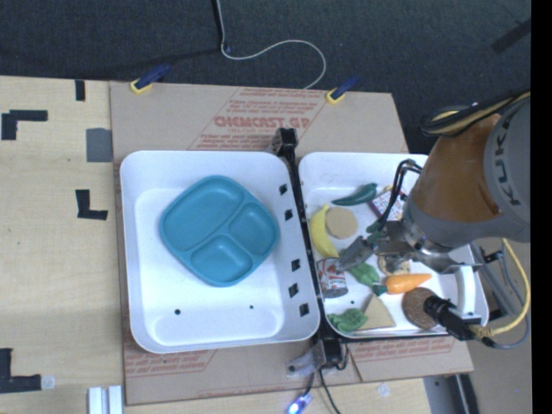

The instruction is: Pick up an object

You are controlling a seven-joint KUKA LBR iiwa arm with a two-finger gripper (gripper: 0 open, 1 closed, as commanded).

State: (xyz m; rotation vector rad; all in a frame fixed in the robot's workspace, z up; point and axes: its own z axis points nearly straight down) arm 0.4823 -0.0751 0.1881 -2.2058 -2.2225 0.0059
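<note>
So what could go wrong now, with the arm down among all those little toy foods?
The gripper sits low in the crowded right bin, so it might pinch two pieces together or nudge the orange carrot and green leafy piece aside. Small pieces could also slip out as it lifts.

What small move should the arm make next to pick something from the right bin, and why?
Probably lower the claw a little, straight down. It sits low in the right bin, over the clutter between the yellow piece and the orange carrot, and nothing shows between its fingers. The small green item lies just beside it, so a short descent may reach that.
</note>
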